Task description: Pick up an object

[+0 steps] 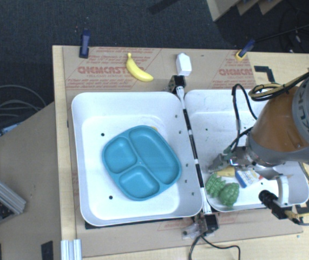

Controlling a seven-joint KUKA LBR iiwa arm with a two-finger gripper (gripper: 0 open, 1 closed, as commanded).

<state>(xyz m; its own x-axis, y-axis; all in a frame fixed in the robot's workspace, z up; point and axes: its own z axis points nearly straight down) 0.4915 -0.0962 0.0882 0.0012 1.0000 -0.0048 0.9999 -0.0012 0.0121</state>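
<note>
Bench [62, 145] of pale board, printed red lettering along its far edge. Banana [138, 70] lies on that board, outside the bins, just beyond the left bin's far rim.

Left bin [84, 161]: white, shallow. Blue tray [140, 162] with three compartments sits near its middle, turned at an angle to the walls. A sliver of something pale yellow peeks out at the tray's far edge; too little shows to name it.

Divider between bins: dark strip running near to far, white block [184, 64] and black clip at its far end.

Right bin [214, 110]: far half bare white with scuff marks. Near-left corner holds a green, knobbly object in two lumps [222, 191], resting on the floor close to the divider. Just beyond it, a yellowish item [225, 172], partly hidden. To its right a small blue-and-white thing [244, 176], half under the wrist.

Gripper [231, 158] is low in the bin, right above the yellowish item and just beyond the green lumps. Fingers' spread: cannot tell, the wrist hides them. Nothing seen clamped.

Arm [284, 126]: orange band and grey housing cover the bin's right side. Black cable loops over its top.
</note>
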